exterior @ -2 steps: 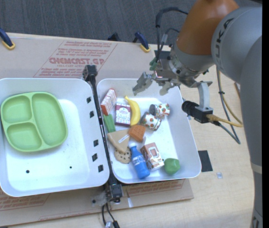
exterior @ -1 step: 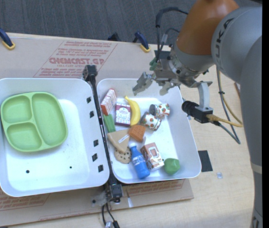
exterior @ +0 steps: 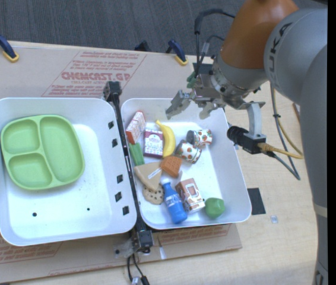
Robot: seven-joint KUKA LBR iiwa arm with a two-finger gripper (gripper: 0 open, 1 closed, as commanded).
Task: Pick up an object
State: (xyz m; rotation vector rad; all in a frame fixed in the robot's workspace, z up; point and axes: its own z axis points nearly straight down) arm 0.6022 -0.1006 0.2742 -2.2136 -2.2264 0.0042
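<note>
1. The right bin (exterior: 234,177) holds a heap of small things: a banana (exterior: 168,138), a small maroon box (exterior: 154,143), a red and white carton (exterior: 135,127), a green stick (exterior: 136,154), an orange wedge (exterior: 171,167), a tan slice (exterior: 146,173), a cookie (exterior: 153,195), a blue bottle (exterior: 174,203), a brown packet (exterior: 190,195), a green ball (exterior: 214,207) and two spotted cups (exterior: 195,144).
2. All of them lie on the bin floor; none is lifted.
3. The gripper (exterior: 193,104) hangs over the bin's far edge, just beyond the banana, its two fingers spread apart with nothing between them.
4. The arm (exterior: 275,34) reaches in from the right, its orange band above the wrist.
5. The left bin (exterior: 13,224) holds a green divided plate (exterior: 41,152) at its left side.
6. Both bins rest on a cardboard sheet (exterior: 91,70) held by blue clamps (exterior: 6,46).
</note>
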